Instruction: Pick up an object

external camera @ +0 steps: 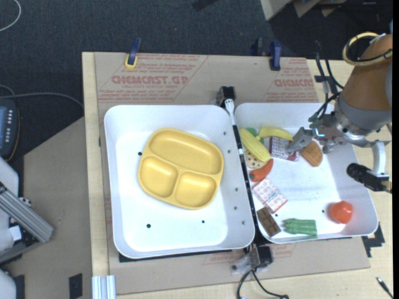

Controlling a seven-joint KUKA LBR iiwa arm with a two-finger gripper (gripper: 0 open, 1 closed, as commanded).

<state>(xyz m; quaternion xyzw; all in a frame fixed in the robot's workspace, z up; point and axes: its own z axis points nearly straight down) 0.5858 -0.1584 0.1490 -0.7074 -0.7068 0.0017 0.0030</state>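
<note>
Your table (93, 136) carries two white bins side by side. The left bin (124, 223) holds a yellow divided tray (181, 167), lying flat near its centre.

The right bin (361, 220) holds the loose items. A banana (275, 132) and a corn cob (252, 143) lie near the bin's upper left corner. A red-and-white packet (280, 148) sits just beside the banana. A red pepper (262, 170) lies below the corn, with a second printed packet (269, 195) further down. A brown bar (268, 222) and a green vegetable (300, 227) lie along the lower edge; a tomato (340, 212) sits at lower right.

Your arm reaches in from the right. The gripper (308, 143) hangs over the upper middle of the right bin, next to a brown bread-like piece (312, 154). You cannot tell from this view whether it grips that piece, nor how wide it stands.
</note>
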